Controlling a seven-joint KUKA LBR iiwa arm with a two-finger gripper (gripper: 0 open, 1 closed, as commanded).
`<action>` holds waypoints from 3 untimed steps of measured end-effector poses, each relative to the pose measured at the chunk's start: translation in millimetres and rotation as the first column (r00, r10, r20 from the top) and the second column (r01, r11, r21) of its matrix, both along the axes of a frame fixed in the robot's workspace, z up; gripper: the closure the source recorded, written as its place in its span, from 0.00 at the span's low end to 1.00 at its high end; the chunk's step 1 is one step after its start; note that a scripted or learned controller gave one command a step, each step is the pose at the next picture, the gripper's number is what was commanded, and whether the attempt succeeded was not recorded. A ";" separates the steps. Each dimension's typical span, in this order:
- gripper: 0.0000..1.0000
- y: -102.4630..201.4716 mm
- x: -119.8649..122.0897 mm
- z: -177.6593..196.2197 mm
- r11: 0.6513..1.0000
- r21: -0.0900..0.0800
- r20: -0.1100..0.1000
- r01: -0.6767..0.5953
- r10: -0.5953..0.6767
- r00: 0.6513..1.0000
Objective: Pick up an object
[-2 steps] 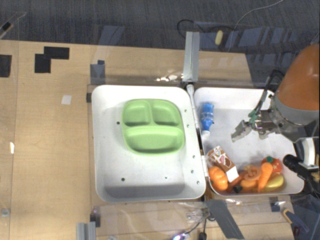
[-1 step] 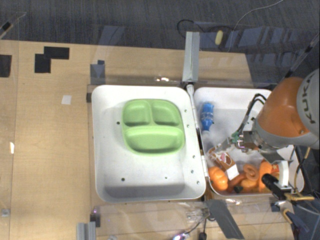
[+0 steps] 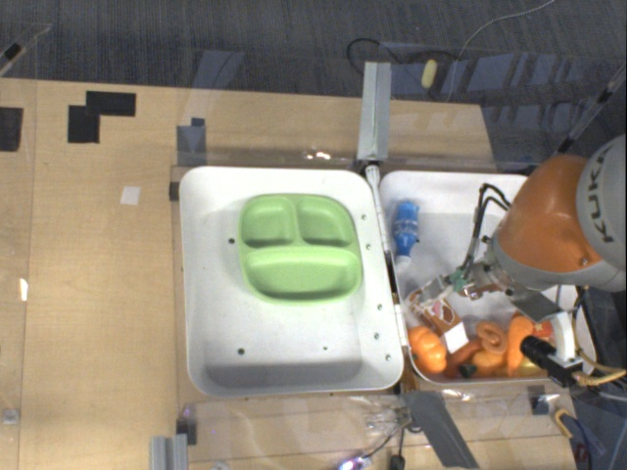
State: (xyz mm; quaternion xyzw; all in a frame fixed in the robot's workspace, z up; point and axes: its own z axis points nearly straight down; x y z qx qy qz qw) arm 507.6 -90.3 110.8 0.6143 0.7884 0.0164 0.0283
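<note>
Poised low in the right bin (image 3: 446,199), tool (image 3: 468,284) over a wrapped snack (image 3: 438,313) beside the orange toys (image 3: 460,351); grip state impossible to tell. Nothing visibly lifted yet. Green tray (image 3: 297,247) in left bin (image 3: 211,292); bottle (image 3: 404,227) nearby.

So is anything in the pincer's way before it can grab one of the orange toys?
Nothing visible blocks it. The pincer hangs low in the right bin, just above the pile of orange toys at the near end. The blue bottle lies off to the side, toward the far wall.
</note>
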 end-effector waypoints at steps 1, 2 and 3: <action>0.00 -51.7 55.3 -1.7 0.961 0.023 -0.014 0.277 -0.277 0.961; 0.00 -13.0 46.3 -1.3 0.941 0.016 0.001 0.337 -0.337 0.941; 0.00 -1.2 25.6 -0.6 0.954 0.017 0.012 0.300 -0.301 0.954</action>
